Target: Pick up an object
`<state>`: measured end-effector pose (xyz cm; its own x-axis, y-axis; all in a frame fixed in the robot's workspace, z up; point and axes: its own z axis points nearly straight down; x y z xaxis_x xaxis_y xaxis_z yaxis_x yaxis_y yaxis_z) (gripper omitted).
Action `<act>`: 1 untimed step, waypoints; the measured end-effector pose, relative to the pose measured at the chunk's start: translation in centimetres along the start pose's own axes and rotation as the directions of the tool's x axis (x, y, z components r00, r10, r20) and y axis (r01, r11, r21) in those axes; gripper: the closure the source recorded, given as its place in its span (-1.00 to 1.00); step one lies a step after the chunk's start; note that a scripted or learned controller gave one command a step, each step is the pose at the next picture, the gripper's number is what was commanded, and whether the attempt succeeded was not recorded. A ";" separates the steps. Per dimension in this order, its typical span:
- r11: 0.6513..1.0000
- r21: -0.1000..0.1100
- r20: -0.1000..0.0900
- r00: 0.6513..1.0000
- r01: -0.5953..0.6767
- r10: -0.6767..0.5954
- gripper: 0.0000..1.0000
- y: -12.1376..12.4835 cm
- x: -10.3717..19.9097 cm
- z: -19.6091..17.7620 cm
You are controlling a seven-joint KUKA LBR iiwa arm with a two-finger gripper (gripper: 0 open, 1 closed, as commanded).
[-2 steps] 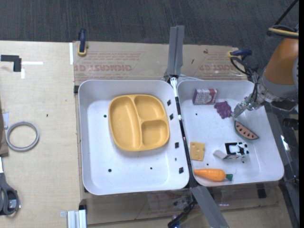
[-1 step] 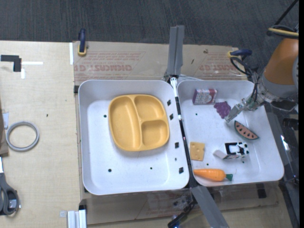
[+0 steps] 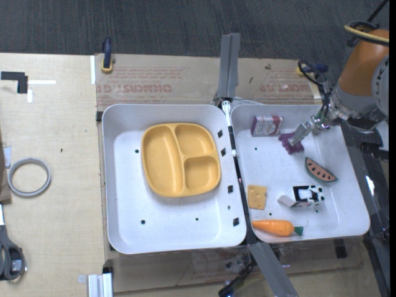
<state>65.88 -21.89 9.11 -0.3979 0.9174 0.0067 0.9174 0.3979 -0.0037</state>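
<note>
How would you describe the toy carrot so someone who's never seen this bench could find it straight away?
Look in the right-hand white bin, the one without the yellow divided plate. Along its near edge lies the carrot, on its side below the yellow cheese square. It is the bin's one orange item, long and tapered, with a small green stub at its right end.

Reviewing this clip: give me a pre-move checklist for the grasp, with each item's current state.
1. Gripper is over the right bin: ok.
2. A target lies at its tip, the purple toy: ok.
3. Purple toy held between the fingers: cannot tell.
4. Neighbouring purple-and-white carton stands apart from the purple toy: ok.
5. Other items lie away from the gripper, namely watermelon slice, cheese slice, carrot: ok.
6. Yellow divided plate sits in the left bin, out of the way: ok.
</note>
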 end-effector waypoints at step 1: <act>0.995 -0.003 0.007 0.995 0.096 -0.096 -1.00 -6.3 3.7 -0.5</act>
